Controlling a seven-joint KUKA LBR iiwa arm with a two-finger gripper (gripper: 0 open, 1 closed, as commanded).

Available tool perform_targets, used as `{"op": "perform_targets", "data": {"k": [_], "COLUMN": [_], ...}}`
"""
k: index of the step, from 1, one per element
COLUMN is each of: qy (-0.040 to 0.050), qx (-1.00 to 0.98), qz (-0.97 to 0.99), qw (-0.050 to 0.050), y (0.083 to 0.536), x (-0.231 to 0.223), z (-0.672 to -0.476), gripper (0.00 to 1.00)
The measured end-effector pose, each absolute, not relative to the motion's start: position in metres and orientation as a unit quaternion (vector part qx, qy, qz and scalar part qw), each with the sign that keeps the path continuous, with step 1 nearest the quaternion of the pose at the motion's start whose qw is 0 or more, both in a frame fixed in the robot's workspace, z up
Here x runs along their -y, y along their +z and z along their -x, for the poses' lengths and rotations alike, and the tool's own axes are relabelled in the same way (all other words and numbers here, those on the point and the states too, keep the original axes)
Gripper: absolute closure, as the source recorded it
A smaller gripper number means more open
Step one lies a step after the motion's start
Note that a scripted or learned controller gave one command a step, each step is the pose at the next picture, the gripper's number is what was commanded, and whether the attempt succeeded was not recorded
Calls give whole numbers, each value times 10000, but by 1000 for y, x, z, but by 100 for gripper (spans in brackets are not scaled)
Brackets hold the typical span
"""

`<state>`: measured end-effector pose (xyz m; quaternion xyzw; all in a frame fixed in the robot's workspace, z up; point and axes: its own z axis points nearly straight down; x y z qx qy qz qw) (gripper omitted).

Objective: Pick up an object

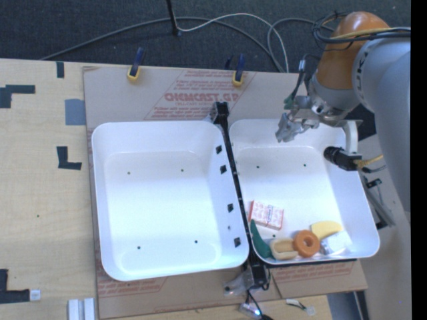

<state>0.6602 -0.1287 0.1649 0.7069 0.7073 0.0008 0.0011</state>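
Several small objects lie at the near end of the right bin (pixel 347 179): a red and white packet (pixel 267 214), an orange ring (pixel 307 243), a yellow piece (pixel 326 229), a tan piece (pixel 284 249), a green piece (pixel 260 243) and a pale clear item (pixel 335 245). My gripper (pixel 285 132) hangs over the far edge of the right bin, well away from that heap. Nothing shows between its fingers.
The left bin (pixel 107 179) sits beside the right one, with a black clip strip (pixel 229 179) running between them. Two clamps (pixel 135 65) hold the cardboard sheet at the back. Cables trail over the dark floor behind the bench.
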Motion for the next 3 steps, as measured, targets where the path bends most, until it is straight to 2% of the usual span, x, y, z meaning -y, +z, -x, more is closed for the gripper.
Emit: {"op": "perform_targets", "data": {"k": [1,2,3], "qy": [16,11,1], "qx": [-7072,-7073,-7082], "qz": [-7070,-7070,-7060], "qw": [21,16,-3], "y": [228,272,266], "x": [128,134,93], "z": [-659,-660,-652], "gripper": [100,100,100]}}
